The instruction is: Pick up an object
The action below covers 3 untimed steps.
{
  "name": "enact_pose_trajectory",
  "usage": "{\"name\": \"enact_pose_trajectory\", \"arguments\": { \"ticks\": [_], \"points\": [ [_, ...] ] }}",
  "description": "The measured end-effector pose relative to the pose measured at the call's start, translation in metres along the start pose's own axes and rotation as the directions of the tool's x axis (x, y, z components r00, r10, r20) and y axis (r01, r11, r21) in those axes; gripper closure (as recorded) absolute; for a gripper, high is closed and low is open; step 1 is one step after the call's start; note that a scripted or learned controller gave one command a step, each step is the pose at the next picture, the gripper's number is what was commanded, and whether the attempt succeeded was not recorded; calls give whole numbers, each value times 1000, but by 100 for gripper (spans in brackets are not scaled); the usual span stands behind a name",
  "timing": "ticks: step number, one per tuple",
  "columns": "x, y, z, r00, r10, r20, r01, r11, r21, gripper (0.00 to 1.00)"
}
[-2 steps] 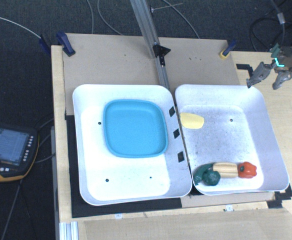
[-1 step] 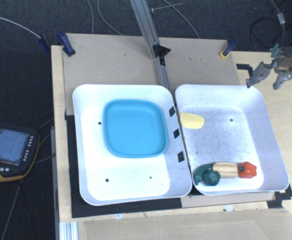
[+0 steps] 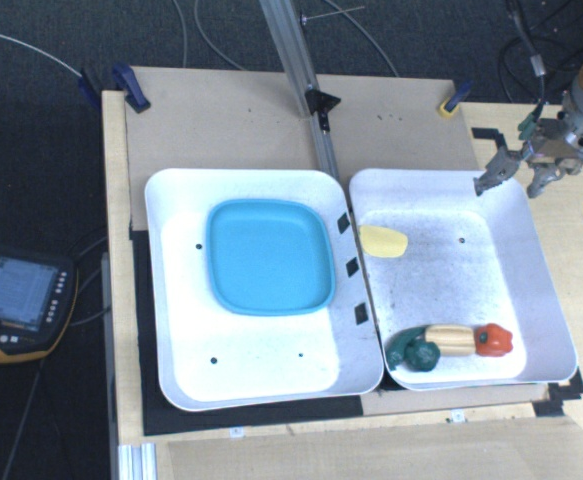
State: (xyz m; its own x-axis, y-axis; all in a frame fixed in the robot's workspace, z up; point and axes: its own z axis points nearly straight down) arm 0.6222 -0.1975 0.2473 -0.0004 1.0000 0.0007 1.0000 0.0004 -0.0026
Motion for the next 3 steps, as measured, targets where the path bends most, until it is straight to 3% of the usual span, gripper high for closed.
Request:
{"name": "enact_pose_trajectory", "arguments": {
  "ticks": [2, 3],
  "points": [
    [-6, -1, 93, 1000, 0, 0, 0, 1000, 1, 0],
    [-6, 1, 80, 1000, 0, 1, 0, 1000, -5, 100]
  ]
}}
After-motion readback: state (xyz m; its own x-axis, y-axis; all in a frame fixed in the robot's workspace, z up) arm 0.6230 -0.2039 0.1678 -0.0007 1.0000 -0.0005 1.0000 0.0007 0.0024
